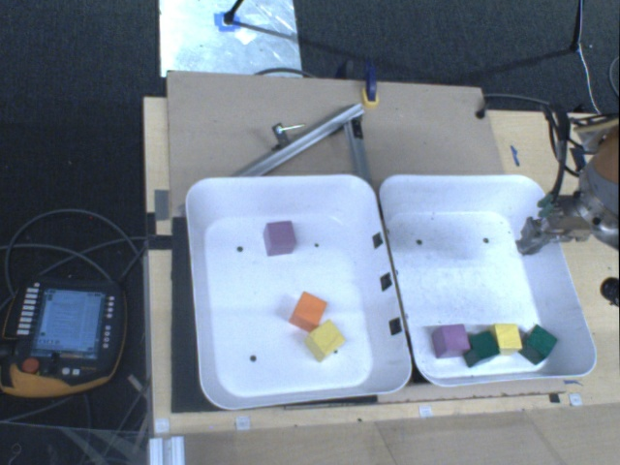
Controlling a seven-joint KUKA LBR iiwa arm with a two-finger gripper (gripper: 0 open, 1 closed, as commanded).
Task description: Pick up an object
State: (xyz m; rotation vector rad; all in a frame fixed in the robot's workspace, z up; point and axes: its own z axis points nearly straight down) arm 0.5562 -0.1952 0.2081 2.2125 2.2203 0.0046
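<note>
Step in hand: approach; the grey two-finger gripper [539, 232] hangs over the right white bin's [465, 250] right rim.
Advice: descend squarely over one cube, clear of neighbours.
Jaws: cannot tell.
Candidate: small yellow cube [508, 336], matte, flat-faced, touching dark green cubes [480, 348] along the near wall.

Two white bins [291, 197], smooth, slightly glossy, plastic by the look. Cubes [279, 237] matt, flat-coloured, perhaps foam or painted wood; too small to tell. Bench [426, 119] of dull brown board, unvarnished. Rod [300, 143] of bright bare metal. Floor [77, 85] of dark, rough carpet. Crinkled, shiny foil sheet [228, 22].
</note>
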